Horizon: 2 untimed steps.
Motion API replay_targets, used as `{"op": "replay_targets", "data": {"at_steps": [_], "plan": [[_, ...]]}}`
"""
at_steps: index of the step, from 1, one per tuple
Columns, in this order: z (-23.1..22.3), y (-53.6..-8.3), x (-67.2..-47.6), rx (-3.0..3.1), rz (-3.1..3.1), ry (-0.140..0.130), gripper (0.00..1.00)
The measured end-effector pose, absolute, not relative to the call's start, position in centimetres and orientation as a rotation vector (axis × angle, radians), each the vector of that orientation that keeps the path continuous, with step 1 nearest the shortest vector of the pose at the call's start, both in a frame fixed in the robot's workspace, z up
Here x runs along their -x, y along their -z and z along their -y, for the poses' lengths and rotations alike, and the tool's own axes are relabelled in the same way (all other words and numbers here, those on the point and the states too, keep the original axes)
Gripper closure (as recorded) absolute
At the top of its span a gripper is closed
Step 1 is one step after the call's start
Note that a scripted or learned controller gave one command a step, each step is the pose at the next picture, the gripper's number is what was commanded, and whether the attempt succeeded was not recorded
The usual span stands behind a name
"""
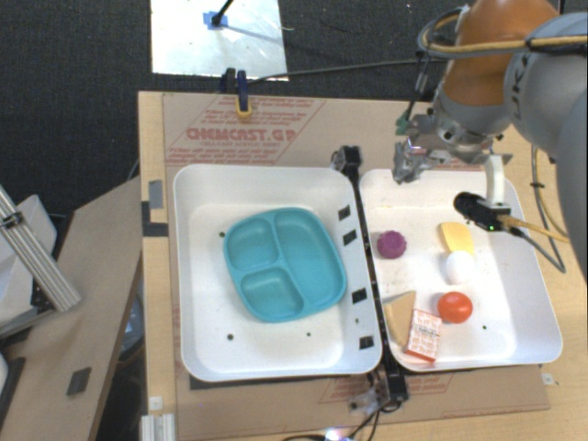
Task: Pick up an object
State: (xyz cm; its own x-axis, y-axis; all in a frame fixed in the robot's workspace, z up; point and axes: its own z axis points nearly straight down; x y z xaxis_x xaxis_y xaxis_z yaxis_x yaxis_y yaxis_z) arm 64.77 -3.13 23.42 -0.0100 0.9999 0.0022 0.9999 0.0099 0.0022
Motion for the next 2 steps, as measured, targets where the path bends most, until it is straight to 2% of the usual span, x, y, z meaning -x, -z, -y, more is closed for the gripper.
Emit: {"op": "replay_targets", "data": {"at_steps": [2], "plan": [[-7.3,-21.6,-63.4,-2.211,-2.234,-0.004,1.00]]}}
